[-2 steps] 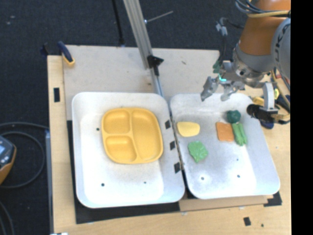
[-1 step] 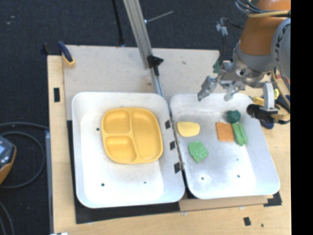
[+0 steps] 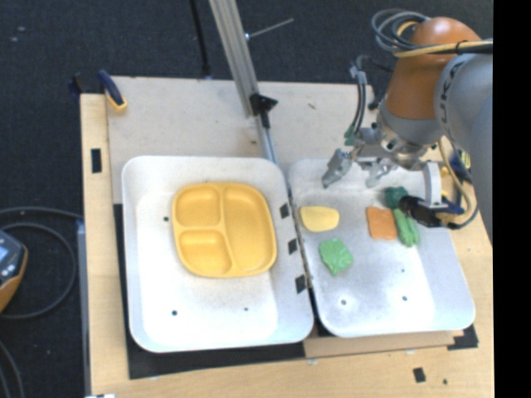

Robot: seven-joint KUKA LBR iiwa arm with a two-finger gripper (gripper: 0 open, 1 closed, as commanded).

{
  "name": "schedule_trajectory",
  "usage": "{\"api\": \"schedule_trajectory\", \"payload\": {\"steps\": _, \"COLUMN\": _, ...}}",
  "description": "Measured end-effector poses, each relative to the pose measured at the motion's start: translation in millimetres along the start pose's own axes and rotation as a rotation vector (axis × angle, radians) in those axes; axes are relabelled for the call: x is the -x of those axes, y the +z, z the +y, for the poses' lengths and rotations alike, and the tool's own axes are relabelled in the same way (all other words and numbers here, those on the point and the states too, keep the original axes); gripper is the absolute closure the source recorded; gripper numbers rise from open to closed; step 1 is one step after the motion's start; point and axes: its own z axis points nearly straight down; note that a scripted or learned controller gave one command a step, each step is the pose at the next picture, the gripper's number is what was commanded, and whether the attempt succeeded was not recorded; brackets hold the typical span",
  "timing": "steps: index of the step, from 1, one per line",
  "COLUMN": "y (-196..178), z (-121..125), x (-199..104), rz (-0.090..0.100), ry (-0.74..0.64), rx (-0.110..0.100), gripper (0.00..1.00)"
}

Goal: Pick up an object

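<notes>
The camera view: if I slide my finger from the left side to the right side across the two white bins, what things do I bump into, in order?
Yellow divided tray → pale yellow piece → light green lump → orange piece → dark green object.

A pale wooden bench (image 3: pixel 191 118) stands on a dark speckled floor (image 3: pixel 91 23), lit evenly from above, with a blue and yellow clamp (image 3: pixel 112 89) at its far left corner. A slanted metal pole (image 3: pixel 236 48) rises from the bench's back middle, held by a black bracket (image 3: pixel 262 104), and black matting (image 3: pixel 207 356) shows along the near side of the bench. Off the bench to the left, black cables (image 3: pixel 46 259) loop on the floor beside an orange and black device (image 3: pixel 10 264) at the frame's edge
</notes>
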Motion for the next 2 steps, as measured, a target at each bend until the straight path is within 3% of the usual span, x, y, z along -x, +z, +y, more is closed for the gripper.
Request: {"api": "schedule_trajectory", "payload": {"steps": 2, "y": 100.6, "z": -6.2, "x": 9.5, "rz": 0.0, "ry": 0.002, "rx": 0.002, "gripper": 0.0}}
